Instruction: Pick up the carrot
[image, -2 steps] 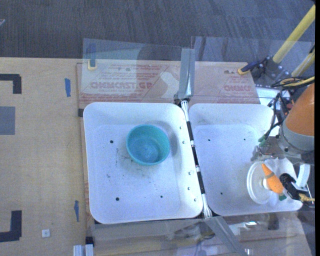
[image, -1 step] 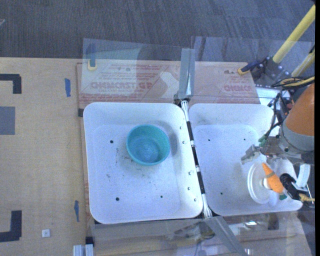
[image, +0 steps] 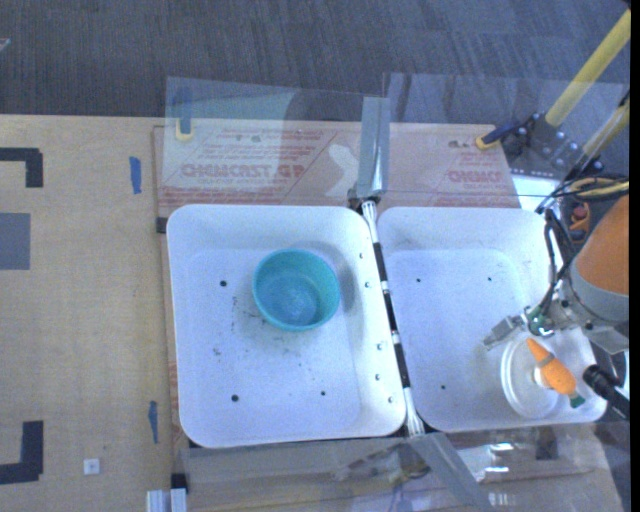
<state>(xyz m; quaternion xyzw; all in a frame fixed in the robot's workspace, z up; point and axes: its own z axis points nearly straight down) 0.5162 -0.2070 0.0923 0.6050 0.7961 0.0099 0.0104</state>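
- Two white bins side by side on the worktop (image: 80, 330); arm (image: 605, 255) comes in from the right, mostly cut off by the frame edge.
- Tool (image: 540, 325) low in the right bin (image: 450, 270), metal parts blurred; can't tell how far its fingers are spread or whether they have hold of anything.
- Carrot (image: 553, 372) lies just below the tool, orange with a green end, on a round clear lid-like disc (image: 522, 385) in the right bin's near right corner.
- Left bin (image: 200, 250) holds a teal bowl (image: 295, 290), upright, well apart from the carrot.
- Clear panels and yellow-handled clamps (image: 590, 70) behind the bins.
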